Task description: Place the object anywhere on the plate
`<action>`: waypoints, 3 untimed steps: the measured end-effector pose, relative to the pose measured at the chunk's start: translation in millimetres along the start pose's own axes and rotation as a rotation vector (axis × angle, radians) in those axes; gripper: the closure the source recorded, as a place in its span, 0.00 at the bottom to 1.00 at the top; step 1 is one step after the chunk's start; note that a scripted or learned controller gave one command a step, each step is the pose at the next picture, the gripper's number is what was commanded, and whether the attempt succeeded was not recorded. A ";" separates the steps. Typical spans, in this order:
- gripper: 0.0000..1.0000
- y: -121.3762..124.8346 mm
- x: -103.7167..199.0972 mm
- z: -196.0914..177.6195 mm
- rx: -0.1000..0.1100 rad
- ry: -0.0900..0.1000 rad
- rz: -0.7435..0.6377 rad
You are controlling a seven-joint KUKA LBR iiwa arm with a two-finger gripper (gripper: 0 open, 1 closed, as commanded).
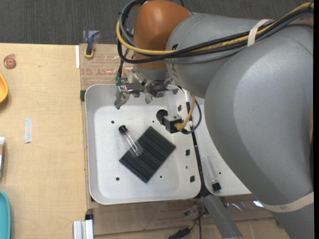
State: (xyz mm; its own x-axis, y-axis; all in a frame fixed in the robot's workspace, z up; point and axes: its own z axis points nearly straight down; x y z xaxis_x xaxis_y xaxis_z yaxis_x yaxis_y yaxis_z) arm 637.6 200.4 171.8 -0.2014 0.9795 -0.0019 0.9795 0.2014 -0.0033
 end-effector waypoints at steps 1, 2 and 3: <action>1.00 -0.1 -1.5 -7.9 0.002 -0.002 0.001; 1.00 -42.9 12.8 -97.5 -0.002 0.000 -0.207; 1.00 -87.3 28.7 -78.3 0.000 0.000 -0.399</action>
